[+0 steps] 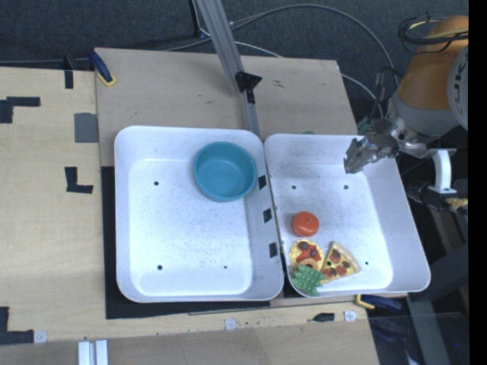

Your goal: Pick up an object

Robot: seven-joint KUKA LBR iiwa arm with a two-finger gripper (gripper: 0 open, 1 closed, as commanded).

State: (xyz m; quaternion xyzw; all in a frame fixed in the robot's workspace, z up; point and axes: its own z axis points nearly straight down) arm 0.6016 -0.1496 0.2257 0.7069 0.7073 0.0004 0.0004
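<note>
Grey gripper point(358, 158) is hovering at the upper right of the right bin point(396, 226); finger state cannot be determined, and nothing is showing in its grasp. One red tomato point(306, 223), two pizza slices point(338, 261) and one green leafy piece point(308, 280) are lying at lower centre-right. One blue bowl point(224, 171) is sitting in the left bin point(152, 234), upper centre.

A round blue bowl point(224, 171) sat upright upper-centre; a red tomato-like ball point(306, 223), two pizza-slice toys point(323, 258) and a green leafy toy point(307, 280) lay lower right.
</note>
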